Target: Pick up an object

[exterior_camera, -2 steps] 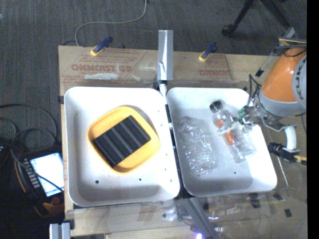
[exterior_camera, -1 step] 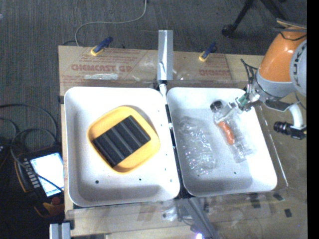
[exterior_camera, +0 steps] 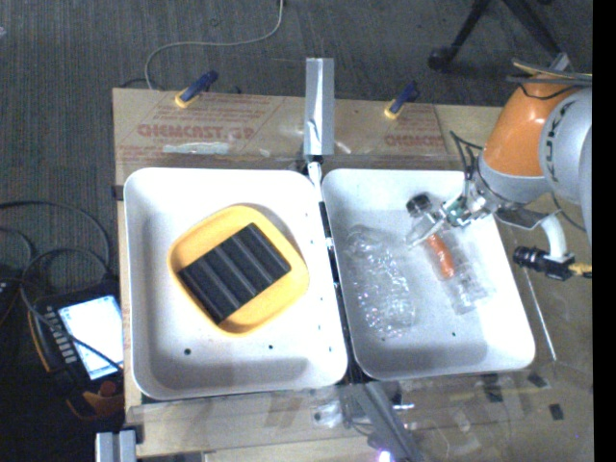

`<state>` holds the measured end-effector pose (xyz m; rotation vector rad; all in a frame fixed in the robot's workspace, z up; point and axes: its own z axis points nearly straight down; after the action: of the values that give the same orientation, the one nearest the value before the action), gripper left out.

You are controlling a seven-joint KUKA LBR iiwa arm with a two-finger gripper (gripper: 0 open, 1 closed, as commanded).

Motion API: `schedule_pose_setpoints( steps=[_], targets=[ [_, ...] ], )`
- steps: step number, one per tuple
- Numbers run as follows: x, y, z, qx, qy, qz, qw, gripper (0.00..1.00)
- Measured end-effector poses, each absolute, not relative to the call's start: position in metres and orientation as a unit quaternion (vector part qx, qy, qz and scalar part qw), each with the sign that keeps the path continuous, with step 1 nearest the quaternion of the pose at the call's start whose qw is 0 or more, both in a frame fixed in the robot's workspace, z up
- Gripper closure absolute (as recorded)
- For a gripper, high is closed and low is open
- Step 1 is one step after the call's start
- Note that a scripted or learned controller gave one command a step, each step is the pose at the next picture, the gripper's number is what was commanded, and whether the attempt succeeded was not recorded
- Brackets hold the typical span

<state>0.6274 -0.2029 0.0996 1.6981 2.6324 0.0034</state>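
In the camera view the gripper (exterior_camera: 445,212) is seen low in the right bin (exterior_camera: 500,349), near its far right corner, and it cannot be told from this slant whether it is apart or closed. Just below it a clear bottle with an orange label (exterior_camera: 449,260) is lying on its side, with its dark cap (exterior_camera: 418,203) pointed toward the far wall of the bin. A crumpled clear plastic piece (exterior_camera: 378,279) is lying to the left of the bottle, close to the wall between the bins. In the left bin (exterior_camera: 154,354) a yellow tray with a black ribbed insert (exterior_camera: 239,266) is resting, well apart from the arm. The bottle is judged to be the nearest target. For a good pick, it should be taken across its narrow width near the label, not along its length, because a smooth round body can roll or slip out. The crumpled plastic should be avoided during the descent.
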Motion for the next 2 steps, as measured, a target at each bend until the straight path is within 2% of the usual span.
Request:
schedule_pose_setpoints(
  steps=[1,2],
  targets=[
    [0.6286,-0.2015,0.1106,0.542,0.840,0.0028,0.005,1.00],
    [0.6290,-0.1999,0.1194,0.542,0.841,0.0039,0.005,1.00]
  ],
)
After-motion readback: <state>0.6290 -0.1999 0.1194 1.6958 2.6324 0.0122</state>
